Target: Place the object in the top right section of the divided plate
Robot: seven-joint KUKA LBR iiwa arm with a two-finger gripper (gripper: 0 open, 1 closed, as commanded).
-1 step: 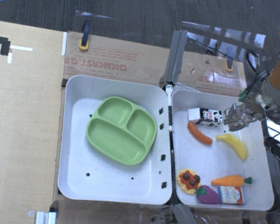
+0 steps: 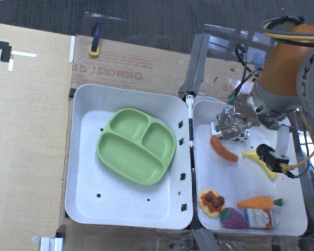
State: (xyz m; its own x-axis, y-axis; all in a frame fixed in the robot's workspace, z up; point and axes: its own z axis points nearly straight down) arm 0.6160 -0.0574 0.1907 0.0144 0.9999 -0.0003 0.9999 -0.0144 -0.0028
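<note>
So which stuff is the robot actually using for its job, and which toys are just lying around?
For the job:
green divided plate in the left bin
gripper, above the hot dog

Just lying about in the right bin:
banana
carrot
pizza slice
purple grapes
small carton

I cannot tell which toy it will pick.

Red print on the cardboard sheet (image 2: pixel 131 66) behind the bins, upside down, reads roughly "CHEMCAST GP".

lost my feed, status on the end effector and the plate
End effector low in right bin, just above the hot dog. Green divided plate in left bin, all sections bare. Nothing blocking.
</note>
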